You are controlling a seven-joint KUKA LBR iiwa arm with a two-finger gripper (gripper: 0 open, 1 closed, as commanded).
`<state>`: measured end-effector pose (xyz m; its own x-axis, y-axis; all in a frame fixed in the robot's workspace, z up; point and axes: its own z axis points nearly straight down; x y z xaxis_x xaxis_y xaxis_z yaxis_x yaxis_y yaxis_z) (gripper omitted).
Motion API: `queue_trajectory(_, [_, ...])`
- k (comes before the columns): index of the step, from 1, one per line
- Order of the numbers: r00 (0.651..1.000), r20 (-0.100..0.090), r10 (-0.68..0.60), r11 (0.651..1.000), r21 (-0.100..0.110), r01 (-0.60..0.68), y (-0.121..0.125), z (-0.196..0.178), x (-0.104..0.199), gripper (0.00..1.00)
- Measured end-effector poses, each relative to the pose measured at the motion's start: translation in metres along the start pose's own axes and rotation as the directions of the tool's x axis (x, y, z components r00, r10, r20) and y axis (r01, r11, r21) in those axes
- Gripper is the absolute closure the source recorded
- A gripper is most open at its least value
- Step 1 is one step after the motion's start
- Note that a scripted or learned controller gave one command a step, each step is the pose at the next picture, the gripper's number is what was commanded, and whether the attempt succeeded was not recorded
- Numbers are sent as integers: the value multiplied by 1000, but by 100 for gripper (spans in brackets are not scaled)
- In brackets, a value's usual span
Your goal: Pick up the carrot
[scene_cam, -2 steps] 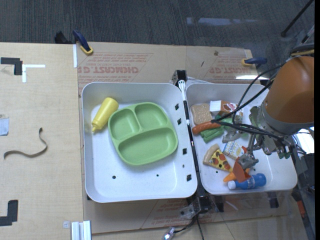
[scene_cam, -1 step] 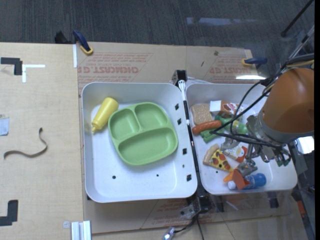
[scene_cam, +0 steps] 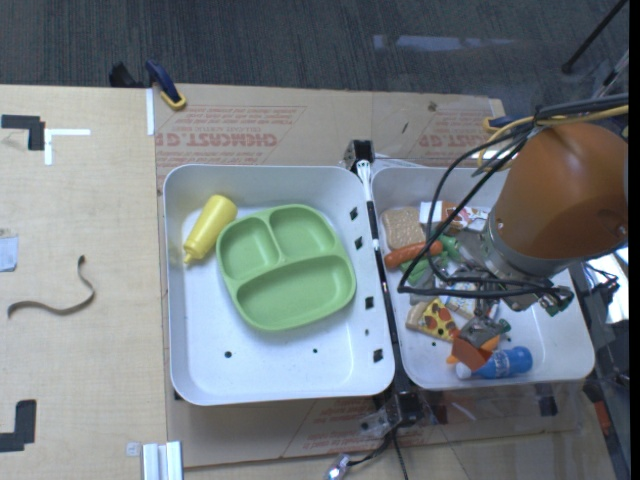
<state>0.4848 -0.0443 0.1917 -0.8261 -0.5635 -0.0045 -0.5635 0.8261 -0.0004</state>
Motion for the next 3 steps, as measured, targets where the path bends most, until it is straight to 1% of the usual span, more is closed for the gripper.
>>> queue_trajectory(1, [1000, 3, -2, 1000, 2, 2, 0, -9, -2, 100])
queue_trajectory(2, [1000, 3, -2, 1000, 2, 2, 0, -9, -2, 0])
queue_trajectory(3, [971, -1, -238, 971, -2, 238, 1, 1, -4, 0])
